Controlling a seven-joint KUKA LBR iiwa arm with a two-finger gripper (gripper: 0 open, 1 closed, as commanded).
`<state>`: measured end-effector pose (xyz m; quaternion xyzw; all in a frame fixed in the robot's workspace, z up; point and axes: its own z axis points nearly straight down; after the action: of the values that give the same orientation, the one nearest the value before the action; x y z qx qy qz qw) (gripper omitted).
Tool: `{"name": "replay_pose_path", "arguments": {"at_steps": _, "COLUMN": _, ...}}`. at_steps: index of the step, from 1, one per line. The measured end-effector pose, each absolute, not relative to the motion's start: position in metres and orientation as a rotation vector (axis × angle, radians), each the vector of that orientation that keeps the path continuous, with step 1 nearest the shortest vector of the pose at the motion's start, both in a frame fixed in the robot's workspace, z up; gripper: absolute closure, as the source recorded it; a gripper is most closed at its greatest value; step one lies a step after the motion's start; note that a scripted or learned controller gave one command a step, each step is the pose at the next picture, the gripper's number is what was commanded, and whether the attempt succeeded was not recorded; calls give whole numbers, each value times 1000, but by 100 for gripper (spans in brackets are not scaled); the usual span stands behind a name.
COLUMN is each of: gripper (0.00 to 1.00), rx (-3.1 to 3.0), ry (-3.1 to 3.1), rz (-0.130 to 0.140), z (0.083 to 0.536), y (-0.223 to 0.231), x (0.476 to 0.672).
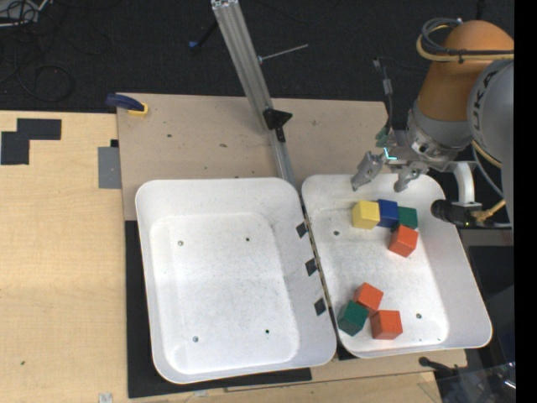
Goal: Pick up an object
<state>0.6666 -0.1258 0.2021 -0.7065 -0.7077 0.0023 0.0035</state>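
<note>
Blocks are sitting bunched at the back of the right bin (470, 309): yellow block (365, 215), blue block (388, 211), and green block (408, 217) touching. Gripper (387, 175) is hovering just behind them, fingers spread, holding nothing. I'm guessing a finger is landing on a neighbour and shoving the row instead.

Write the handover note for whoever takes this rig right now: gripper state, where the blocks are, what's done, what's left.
Gripper: open, holding nothing, above the far end of the right bin.
Blocks, all in the right bin: yellow block, blue block and green block in a row just below the gripper, orange block beside them. Near end: a second orange block, dark green block, third orange block.
Left bin: no blocks.
Done: nothing picked yet.
Left: descend, grasp one block, lift.
</note>
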Motion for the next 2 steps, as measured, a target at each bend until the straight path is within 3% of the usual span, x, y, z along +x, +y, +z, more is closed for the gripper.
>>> {"name": "replay_pose_path", "arguments": {"at_steps": 1, "gripper": 0, "rx": -2214, "ry": -2225, "rz": 4, "z": 205, "y": -126, "x": 668}}
{"name": "replay_pose_path", "arguments": {"at_steps": 2, "gripper": 0, "rx": -2215, "ry": -2217, "rz": 9, "z": 144, "y": -122, "x": 659}}
